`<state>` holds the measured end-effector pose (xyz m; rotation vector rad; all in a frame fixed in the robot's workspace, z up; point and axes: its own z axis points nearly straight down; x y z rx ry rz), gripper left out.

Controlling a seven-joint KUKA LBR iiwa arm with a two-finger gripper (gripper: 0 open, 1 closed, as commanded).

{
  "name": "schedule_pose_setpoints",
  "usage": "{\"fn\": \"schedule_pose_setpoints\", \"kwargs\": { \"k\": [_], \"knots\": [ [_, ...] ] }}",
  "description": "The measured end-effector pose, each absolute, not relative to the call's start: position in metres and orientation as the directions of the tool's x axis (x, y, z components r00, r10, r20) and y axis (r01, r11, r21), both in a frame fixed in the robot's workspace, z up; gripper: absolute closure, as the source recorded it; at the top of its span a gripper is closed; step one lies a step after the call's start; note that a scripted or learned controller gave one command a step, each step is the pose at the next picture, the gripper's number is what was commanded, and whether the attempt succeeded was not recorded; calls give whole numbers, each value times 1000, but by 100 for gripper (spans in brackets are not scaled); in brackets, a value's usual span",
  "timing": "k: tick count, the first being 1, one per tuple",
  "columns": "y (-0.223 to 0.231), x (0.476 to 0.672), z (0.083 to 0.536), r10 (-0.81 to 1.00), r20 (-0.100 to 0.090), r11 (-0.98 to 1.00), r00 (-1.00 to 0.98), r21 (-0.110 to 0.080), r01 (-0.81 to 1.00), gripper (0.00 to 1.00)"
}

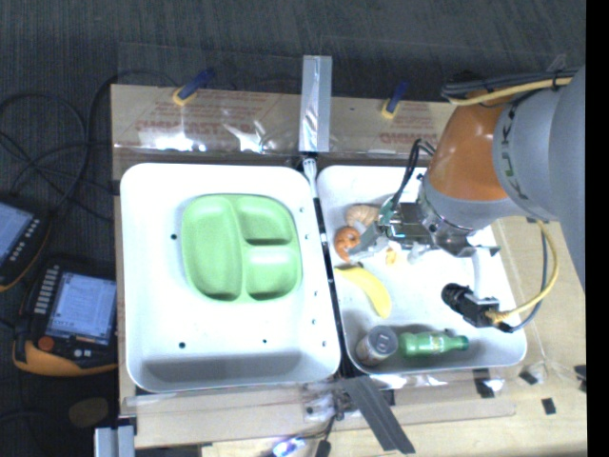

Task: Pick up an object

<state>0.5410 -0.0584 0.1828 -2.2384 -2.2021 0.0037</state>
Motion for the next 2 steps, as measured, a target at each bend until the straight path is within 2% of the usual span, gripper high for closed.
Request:
{"fn": "schedule_pose_setpoints", "kwargs": {
  "k": [1,2],
  "knots": [
    [-97,485,94,996,1,-91,91,-4,996,0],
    [-98,485,103,996,0,-91,91,-6,996,100]
  ]
}}
